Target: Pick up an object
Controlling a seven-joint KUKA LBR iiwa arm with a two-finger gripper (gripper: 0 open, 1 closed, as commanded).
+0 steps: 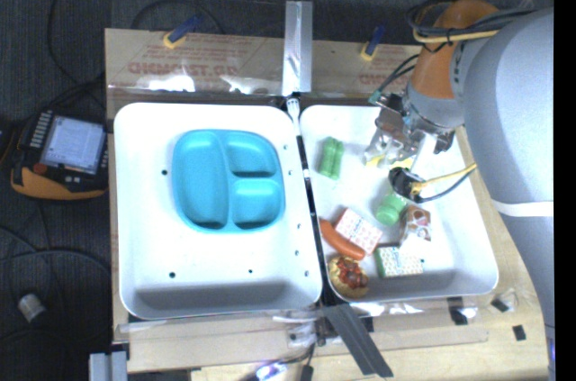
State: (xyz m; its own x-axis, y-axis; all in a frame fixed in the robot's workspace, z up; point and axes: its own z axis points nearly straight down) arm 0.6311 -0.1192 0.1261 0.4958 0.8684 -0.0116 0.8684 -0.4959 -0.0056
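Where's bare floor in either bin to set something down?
Left bin: bare strips around the blue tray, widest along its near edge. Right bin: open near the far-left corner above the green block; crowded at the near-left around the carrot and boxes.

Faint red lettering on the cardboard sheet [180, 64] behind the bins, too blurred to read

Two white bins [135, 280], one blue tray [229, 179], two green cylinders [331, 158].
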